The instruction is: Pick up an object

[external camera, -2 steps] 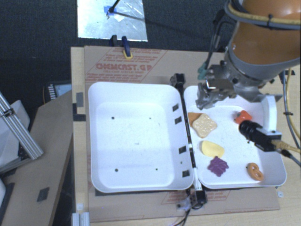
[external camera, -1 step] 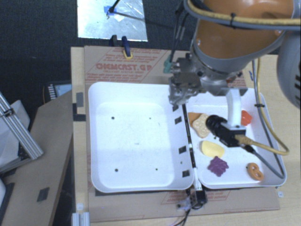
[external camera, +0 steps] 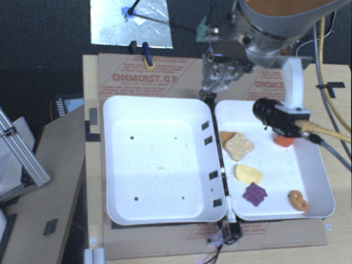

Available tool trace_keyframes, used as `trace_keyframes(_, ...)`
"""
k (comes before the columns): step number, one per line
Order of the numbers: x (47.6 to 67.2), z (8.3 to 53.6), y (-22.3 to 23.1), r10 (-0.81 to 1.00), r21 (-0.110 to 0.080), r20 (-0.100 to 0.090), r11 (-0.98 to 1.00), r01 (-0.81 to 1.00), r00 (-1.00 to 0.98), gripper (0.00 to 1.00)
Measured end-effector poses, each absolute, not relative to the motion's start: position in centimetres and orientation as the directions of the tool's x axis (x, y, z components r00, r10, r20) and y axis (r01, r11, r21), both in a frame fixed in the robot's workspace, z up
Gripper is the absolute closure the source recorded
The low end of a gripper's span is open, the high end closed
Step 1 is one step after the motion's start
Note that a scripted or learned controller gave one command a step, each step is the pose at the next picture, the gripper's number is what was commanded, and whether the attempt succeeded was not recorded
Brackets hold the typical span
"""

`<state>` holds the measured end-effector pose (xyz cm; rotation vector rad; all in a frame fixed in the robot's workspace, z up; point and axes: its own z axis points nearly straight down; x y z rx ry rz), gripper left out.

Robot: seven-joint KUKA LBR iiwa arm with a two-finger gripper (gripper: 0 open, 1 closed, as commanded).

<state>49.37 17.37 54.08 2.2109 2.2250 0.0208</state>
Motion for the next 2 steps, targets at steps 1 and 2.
trace_keyframes(1, 50.8, 53.5, 20.0, 1.000, 0.002, 0.001, 0.007, 1.000, -0.007, 1.00)
trace_keyframes(2, 52.9, 38.5, 19.2, 1.000, -0.014, -0.006, 0.000, 1.000, 0.000, 1.00)
